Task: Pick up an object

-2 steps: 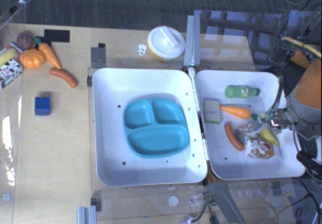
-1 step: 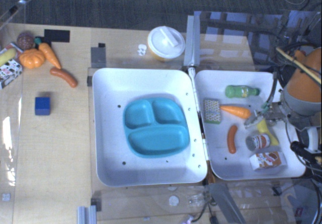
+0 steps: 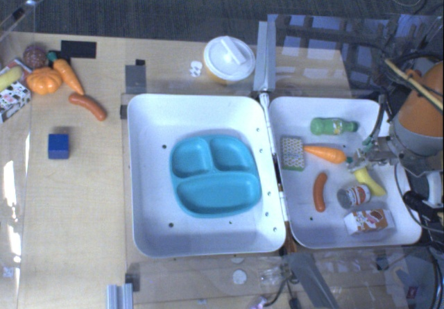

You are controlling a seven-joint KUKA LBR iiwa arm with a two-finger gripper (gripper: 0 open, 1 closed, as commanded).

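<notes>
Nearest the camera's edge of the right bin (image 3: 298, 235) lies a small rectangular carton (image 3: 366, 221) with red and white print, flat on its side. Just beyond it a short cylindrical can (image 3: 354, 196) with a metallic end rests tilted, and to its left a smooth red sausage (image 3: 319, 191) lies lengthwise. A yellow banana-like piece (image 3: 368, 180) sits just beside the can, directly under the gripper (image 3: 370, 155), a dark metal tool hanging at the bin's right wall below the arm's orange band (image 3: 423, 107); how far it is spread cannot be told, nor whether anything is in it. Touching distance to its left lies a tapered orange carrot (image 3: 325, 154), next to a grey, gridded rectangular grater (image 3: 293, 153). Farther back a green plastic bottle (image 3: 334, 126) lies on its side. The left bin (image 3: 149, 182) carries a glossy blue three-compartment tray (image 3: 216, 174). Beyond the bins stands a round white-lidded tub (image 3: 229, 58). On the wooden bench at far left are a blue cube (image 3: 59, 146), another sausage, a carrot and a small pumpkin (image 3: 44, 81).
</notes>
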